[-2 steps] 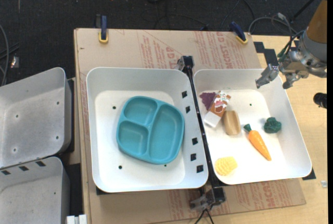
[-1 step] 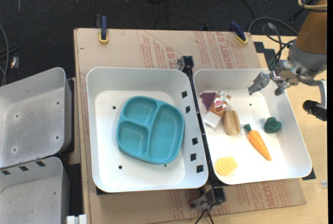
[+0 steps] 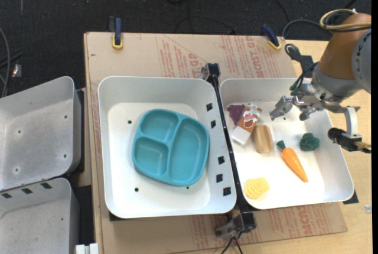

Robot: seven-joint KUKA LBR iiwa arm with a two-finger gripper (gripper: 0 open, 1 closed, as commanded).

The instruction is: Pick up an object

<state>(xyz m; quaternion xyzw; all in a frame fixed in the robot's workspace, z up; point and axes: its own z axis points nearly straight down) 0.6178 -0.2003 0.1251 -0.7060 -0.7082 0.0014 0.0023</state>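
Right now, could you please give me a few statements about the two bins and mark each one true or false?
1. The teal plate lies in the left bin. True.
2. The carrot lies on the plate. False: it lies in the right bin.
3. The corn sits nearer the camera than the broccoli. True.
4. The gripper is over the left bin. False: it is over the right bin's far part.
5. The bread roll lies left of the carrot. True.

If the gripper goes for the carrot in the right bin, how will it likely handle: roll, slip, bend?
The carrot looks like moulded plastic, so probably stiff and light. Its tapered, rounded body may roll sideways or squirt from the fingers if pinched near the narrow tip. It lies flat, apart from the broccoli, so a nudge likely slides it.
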